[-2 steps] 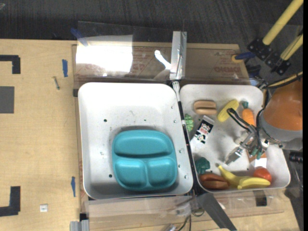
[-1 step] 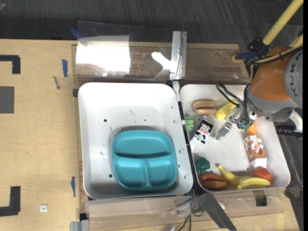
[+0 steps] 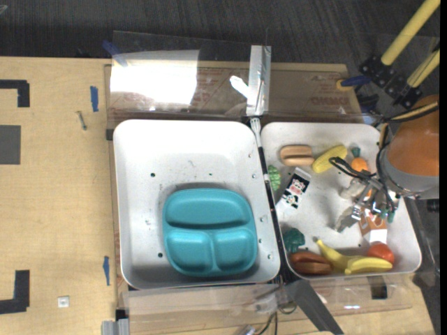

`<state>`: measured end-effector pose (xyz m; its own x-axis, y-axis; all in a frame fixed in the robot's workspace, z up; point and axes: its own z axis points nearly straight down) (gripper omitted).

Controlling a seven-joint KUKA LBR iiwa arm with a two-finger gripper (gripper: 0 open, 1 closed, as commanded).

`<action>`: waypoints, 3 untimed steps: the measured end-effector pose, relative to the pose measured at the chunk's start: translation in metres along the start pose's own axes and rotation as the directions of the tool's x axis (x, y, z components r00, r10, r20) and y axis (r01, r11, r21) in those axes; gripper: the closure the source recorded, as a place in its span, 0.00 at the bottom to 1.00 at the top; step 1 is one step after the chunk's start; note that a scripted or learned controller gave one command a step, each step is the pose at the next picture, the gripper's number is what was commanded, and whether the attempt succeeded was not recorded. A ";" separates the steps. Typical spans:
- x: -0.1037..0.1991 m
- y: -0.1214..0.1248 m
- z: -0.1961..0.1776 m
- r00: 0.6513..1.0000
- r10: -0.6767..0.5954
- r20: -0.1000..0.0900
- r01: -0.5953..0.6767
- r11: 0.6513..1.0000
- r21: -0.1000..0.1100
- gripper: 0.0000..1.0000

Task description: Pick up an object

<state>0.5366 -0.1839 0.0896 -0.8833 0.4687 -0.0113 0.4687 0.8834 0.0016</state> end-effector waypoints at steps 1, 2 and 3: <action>-0.050 0.065 0.001 0.989 0.145 0.001 -0.145 0.989 -0.003 0.00; 0.005 -0.017 0.000 0.988 0.154 -0.002 -0.154 0.988 0.001 0.00; 0.031 -0.041 0.000 0.989 0.146 -0.004 -0.146 0.989 -0.011 0.00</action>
